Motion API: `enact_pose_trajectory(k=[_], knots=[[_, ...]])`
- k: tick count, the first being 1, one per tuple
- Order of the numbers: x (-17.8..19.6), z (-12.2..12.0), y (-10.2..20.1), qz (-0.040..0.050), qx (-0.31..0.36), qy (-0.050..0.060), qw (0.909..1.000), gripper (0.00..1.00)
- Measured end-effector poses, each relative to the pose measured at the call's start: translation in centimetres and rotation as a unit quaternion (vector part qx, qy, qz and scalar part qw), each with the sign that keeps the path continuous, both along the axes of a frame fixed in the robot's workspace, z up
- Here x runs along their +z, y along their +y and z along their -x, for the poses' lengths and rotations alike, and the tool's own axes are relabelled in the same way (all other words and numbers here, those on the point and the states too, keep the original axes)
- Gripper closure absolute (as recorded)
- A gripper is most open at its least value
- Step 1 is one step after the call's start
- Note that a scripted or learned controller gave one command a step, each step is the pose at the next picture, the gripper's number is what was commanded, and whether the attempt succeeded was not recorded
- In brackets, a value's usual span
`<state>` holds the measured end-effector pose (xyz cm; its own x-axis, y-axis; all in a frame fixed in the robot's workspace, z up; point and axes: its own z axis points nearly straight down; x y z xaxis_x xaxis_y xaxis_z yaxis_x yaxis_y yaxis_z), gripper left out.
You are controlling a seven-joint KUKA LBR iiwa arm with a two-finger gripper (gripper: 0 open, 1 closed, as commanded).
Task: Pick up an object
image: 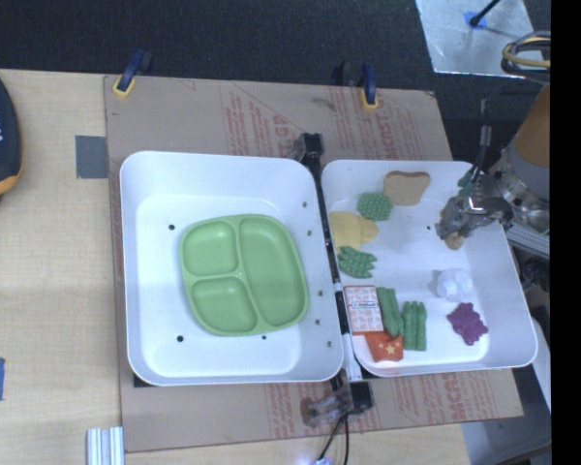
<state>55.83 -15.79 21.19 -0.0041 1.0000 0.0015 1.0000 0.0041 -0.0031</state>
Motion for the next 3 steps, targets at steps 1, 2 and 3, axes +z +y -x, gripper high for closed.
enact_pose_trajectory(k=[1,2,3], knots=[[2.7,-3.8,3.0,0.001,0.002,-0.003,1.0,1.0],[3.2,-4.9,8.3,0.0004,0.003,-0.001,1.0,1.0],[4.7,-1.2,13.4,-0.0002,0.003,0.002,1.0,1.0]])
